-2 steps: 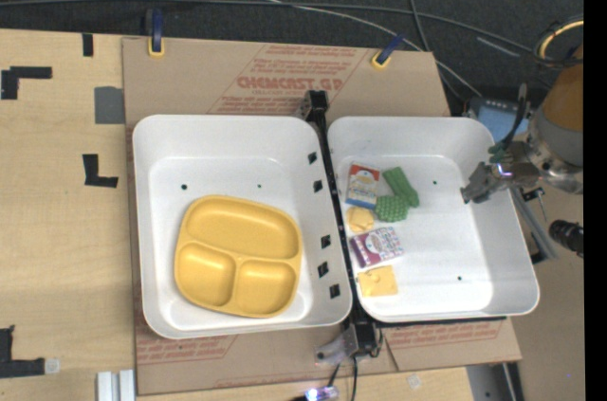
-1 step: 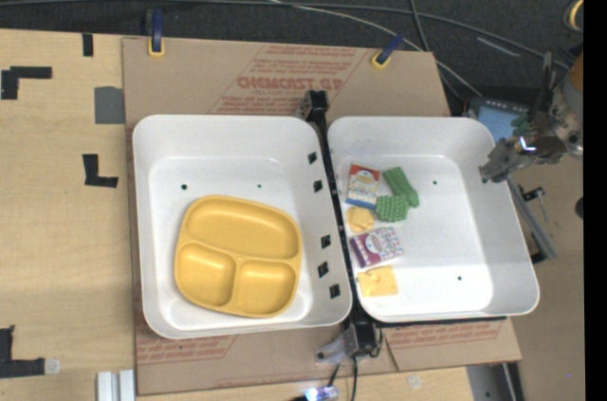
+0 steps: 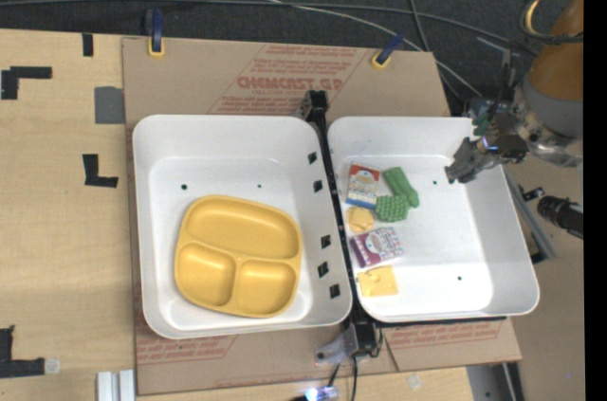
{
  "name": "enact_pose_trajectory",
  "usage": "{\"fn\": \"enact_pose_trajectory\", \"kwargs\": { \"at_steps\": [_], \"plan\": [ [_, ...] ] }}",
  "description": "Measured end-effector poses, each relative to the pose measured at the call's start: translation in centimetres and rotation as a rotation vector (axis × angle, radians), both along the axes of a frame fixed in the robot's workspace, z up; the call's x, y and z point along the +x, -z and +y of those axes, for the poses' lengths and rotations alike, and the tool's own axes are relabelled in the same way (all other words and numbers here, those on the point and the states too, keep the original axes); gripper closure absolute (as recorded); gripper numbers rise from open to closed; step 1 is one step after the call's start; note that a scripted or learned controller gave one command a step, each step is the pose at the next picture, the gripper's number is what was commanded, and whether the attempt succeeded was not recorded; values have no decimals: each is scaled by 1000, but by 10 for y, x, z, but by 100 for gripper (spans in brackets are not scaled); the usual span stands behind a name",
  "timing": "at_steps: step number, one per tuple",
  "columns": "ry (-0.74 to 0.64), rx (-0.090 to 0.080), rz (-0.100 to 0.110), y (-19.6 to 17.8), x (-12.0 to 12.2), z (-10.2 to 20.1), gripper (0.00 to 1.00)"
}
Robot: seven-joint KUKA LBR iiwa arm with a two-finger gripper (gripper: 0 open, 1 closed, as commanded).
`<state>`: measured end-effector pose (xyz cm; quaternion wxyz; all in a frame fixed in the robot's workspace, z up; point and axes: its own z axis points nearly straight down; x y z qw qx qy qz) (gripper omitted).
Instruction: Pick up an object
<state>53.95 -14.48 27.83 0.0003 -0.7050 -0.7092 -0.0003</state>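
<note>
Nearest the camera, a yellow divided tray fills the left bin. Small packets and a green item cluster at the right bin's left side. Gripper hovers over the far right rim; its grip state cannot be told.

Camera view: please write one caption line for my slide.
Tool hovers at right bin's far edge; small packets lie near divider; yellow compartment tray sits in left bin.
</note>
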Motion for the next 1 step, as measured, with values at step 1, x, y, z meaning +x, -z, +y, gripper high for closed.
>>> {"fn": "enact_pose_trajectory", "kwargs": {
  "at_steps": [1],
  "plan": [
    [0, 0, 2, 18, 16, 55, 100]
  ]
}}
